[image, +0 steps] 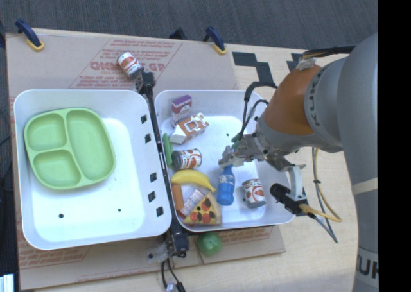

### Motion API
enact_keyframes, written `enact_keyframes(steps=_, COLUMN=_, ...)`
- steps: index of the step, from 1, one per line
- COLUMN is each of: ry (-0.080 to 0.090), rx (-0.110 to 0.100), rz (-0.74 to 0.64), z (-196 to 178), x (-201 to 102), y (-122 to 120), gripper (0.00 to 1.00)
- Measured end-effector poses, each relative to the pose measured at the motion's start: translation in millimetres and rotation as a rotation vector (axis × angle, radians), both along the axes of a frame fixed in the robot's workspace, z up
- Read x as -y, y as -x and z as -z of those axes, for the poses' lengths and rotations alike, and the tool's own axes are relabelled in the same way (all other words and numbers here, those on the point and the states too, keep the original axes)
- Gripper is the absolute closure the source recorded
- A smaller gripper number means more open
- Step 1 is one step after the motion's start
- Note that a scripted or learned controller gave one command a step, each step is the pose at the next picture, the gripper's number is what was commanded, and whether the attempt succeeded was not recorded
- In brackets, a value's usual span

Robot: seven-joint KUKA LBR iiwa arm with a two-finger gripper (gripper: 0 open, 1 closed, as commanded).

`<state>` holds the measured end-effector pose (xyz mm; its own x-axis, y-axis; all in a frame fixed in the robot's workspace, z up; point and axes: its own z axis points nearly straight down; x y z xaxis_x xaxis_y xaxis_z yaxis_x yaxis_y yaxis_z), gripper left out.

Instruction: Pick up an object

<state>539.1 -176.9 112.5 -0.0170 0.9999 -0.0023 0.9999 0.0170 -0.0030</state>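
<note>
The right bin (212,99) holds several small items. At the back lie a purple box (182,103) and a small carton (191,127). Nearer the front are a can (187,158) on its side, a banana (192,178), a blue bottle (225,186), a second can (254,193) and a pizza slice (200,209). My gripper (232,154) hangs low over the middle of this bin, just above the blue bottle's top and right of the lying can. I see nothing held in it.
The left bin (128,207) carries a green divided plate (69,148). Outside the bins, a can (130,64) lies on the cardboard at the back and a green ball (209,242) sits at the front edge. Black clips line the wall between the bins.
</note>
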Motion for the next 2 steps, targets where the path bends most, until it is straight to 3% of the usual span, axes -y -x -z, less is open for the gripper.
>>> enact_keyframes(steps=1, ry=0.0, rx=0.006, rz=0.011, z=-143, x=5, y=-54, gripper=1.0)
enact_keyframes(steps=2, ry=-0.003, rx=-0.001, rz=0.01, z=-122, x=-57, y=2, gripper=1.0)
